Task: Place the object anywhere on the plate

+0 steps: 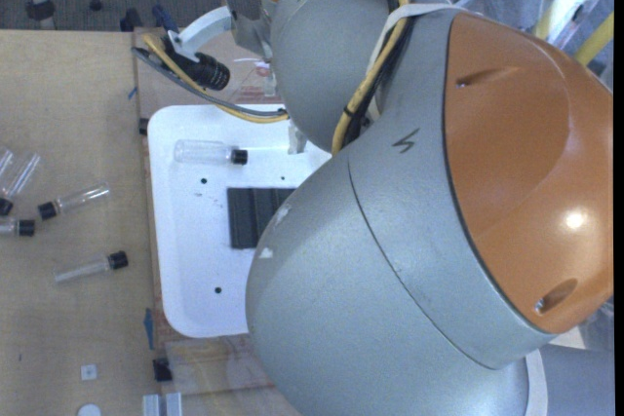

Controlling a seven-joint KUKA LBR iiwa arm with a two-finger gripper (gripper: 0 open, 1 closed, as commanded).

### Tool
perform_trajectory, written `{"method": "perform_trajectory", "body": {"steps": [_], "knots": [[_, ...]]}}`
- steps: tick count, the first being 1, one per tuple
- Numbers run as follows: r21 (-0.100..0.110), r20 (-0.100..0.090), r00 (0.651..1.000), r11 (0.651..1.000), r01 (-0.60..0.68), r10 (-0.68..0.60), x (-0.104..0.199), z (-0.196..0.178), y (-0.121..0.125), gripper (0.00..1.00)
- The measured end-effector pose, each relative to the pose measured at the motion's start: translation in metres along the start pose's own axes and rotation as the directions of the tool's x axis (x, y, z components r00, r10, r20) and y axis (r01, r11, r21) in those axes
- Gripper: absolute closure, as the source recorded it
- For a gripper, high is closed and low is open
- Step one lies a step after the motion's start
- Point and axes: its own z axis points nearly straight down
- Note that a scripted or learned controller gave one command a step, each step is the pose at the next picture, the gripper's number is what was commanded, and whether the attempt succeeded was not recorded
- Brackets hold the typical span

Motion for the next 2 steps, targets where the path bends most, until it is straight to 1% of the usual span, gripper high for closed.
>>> {"method": "perform_trajectory", "body": {"steps": [1, 2], "knots": [[0.001, 0.008, 1.000, 1.000, 0.002, -0.002, -0.0614, 0.1677, -0.0131, 0.00], [0.000, 0.009, 1.000, 1.000, 0.005, -0.005, -0.0614, 0.1578, -0.0139, 1.00]]}}
